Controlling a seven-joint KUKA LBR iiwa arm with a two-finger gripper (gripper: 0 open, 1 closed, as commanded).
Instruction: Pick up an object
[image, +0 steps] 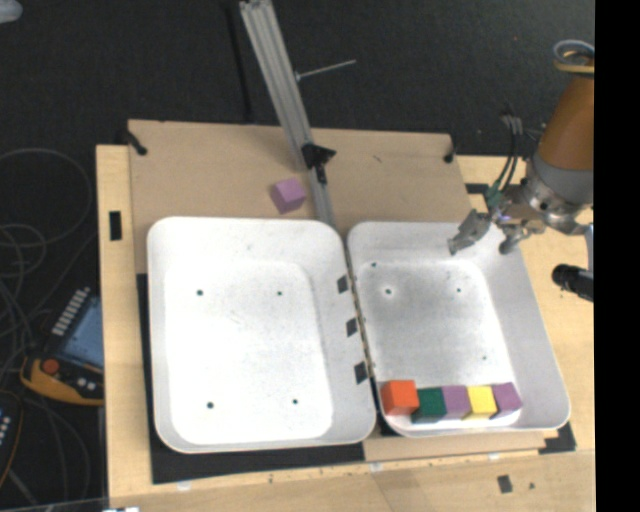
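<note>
Five blocks (452, 400) line the right bin's (520, 320) near wall; gripper (487, 236) spread, empty.

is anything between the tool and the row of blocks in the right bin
Nothing visible. The tool hangs over the right white bin's far edge; bare bin floor lies between it and the row of small coloured blocks along the near wall.

1 fixed camera looks down from above the bench (200, 165) at a slant, far enough back to take in both white bins whole. The left bin (250, 335) and right bin (455, 325) lie side by side across the middle of the view, with dark floor and loose cables (30, 250) along the left and top. The arm (565, 150) enters at the right edge, cut off above its orange band.
</note>
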